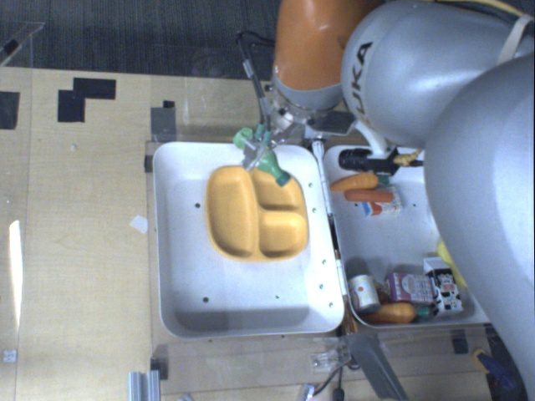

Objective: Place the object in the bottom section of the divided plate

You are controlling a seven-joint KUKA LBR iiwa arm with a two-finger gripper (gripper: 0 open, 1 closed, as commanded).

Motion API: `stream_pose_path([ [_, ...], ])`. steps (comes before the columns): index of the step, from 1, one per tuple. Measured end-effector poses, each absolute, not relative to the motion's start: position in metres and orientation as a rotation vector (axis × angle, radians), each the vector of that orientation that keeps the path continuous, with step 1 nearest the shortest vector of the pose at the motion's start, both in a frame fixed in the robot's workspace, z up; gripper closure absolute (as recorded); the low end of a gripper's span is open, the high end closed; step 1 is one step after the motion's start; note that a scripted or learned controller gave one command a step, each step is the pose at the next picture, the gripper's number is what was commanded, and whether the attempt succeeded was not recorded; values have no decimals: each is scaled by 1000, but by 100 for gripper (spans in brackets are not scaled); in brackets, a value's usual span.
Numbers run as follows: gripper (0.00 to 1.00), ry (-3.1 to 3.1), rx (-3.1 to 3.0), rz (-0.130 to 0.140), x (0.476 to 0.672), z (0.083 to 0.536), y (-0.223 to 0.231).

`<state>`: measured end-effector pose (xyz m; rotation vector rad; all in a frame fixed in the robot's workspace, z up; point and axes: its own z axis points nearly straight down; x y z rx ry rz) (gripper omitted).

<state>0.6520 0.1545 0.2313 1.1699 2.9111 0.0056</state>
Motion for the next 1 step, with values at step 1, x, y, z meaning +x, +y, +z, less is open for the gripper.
stream_pose_path([
  [1,0,2911,1170,6,652,231,155],
])
